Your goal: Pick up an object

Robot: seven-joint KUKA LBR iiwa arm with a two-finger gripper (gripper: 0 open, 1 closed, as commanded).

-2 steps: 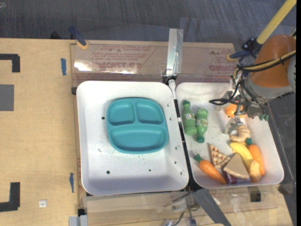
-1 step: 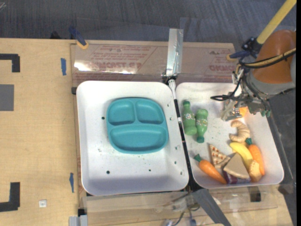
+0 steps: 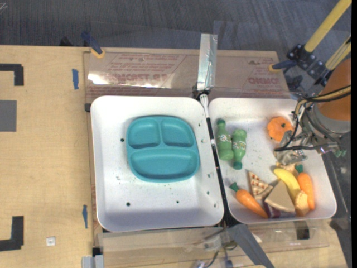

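The right bin (image 3: 254,104) holds several toy foods. Two green bottles (image 3: 231,143) lie side by side near its left wall. An orange pumpkin-like piece (image 3: 276,128) sits toward the back right. At the front lie a yellow banana (image 3: 286,178), a carrot (image 3: 249,201), a second carrot (image 3: 305,185), a checked pizza-like slice (image 3: 257,183) and a brown wedge (image 3: 280,197). My gripper (image 3: 291,153) hangs low over the right side of this bin, between the pumpkin piece and the banana, tangled in cables. I see nothing held in it.
The left bin (image 3: 111,197) carries a teal divided plate (image 3: 163,148) at its middle. A metal divider (image 3: 207,66) rises behind the seam between the bins. The arm's orange band (image 3: 339,96) and yellow struts (image 3: 329,21) crowd the right edge.
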